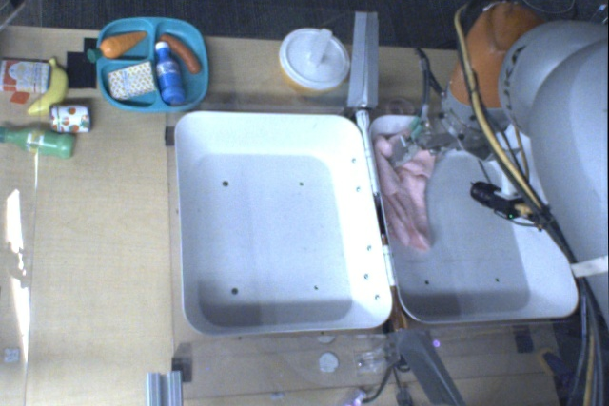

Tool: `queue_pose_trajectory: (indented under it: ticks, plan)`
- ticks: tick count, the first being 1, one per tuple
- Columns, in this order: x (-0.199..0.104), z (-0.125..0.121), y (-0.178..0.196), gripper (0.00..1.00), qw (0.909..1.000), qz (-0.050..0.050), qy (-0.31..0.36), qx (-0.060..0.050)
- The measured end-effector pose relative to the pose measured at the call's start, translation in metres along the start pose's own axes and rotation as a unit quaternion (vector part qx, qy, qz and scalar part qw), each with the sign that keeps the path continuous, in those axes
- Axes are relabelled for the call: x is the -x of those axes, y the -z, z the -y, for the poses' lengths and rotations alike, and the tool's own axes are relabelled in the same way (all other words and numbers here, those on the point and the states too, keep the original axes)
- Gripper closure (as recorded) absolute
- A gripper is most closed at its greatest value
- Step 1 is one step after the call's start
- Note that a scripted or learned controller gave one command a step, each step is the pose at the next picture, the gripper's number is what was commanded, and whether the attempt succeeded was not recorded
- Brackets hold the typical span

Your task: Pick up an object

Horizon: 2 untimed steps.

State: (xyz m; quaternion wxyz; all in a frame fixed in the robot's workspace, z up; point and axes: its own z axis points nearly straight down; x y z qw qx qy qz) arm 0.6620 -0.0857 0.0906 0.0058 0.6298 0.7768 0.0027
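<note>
A crumpled pink cloth (407,190) lies along the left wall of the right bin (495,285), stretching from the far left corner toward the middle. My gripper (425,136) is low over the far left corner of that bin, right at the upper end of the cloth. Dark cables and the large grey arm (561,109) with its orange band cover the bin's right side. Whether the cloth is gripped is hidden by the wrist.
The left bin (276,223) sits beside the right one, with a metal rail (363,62) at the far end between them. Behind the bins stand a yellow lidded cup (314,60) and a blue divided plate (152,64) of toy food. A banana, can and green bottle lie far left.
</note>
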Motion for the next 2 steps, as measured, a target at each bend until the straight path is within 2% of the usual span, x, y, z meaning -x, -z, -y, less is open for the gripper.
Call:
queue_pose_trajectory:
  ticks: [1, 2]
  plan:
    - [-0.002, -0.003, 0.012, 1.0, 1.0, 0.0, 0.004, 0.003]
    - [-0.02, -0.014, 0.107, 1.0, 0.9906, -0.002, 0.137, -0.003]
